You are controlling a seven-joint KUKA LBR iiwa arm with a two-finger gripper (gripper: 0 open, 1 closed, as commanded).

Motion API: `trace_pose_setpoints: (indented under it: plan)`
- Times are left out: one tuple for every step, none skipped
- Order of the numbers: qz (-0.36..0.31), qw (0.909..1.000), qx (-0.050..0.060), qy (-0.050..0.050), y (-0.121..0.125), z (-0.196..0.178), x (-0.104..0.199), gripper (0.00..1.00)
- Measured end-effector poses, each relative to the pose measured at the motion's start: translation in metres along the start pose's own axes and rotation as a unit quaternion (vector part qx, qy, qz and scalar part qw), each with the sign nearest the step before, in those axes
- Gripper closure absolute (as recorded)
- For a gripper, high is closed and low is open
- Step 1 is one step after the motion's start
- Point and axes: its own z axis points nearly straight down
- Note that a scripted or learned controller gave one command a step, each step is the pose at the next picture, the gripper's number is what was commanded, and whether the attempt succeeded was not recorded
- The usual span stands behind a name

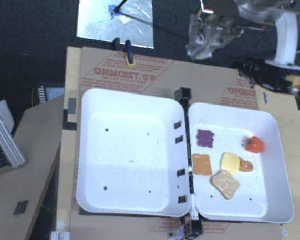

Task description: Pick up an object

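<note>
Grey robot arm with metal claw

The claw (204,43) is a blurred silver-grey metal block with darker recesses and a small red mark near its top. Above it sits a pale grey wrist housing, joined to a smooth white curved link. Yellowish cables run beside a black section on the right.

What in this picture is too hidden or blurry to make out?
- Tool, camera view: blurred, so its fingers' state is unreadable.
- Arm: cut off by the top edge.
- Small orange ring: partly hidden behind the yellow piece.
- Red toy: too small to identify.
</note>
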Motion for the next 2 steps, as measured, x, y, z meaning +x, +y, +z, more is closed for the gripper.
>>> trace_pose_setpoints:
  plan:
    - [-0.001, 1.0, -0.001, 0.001, 0.0, -0.011, 0.0, 1.0]
    - [-0.003, 1.0, -0.002, 0.001, 0.0, -0.022, 0.001, 1.0]
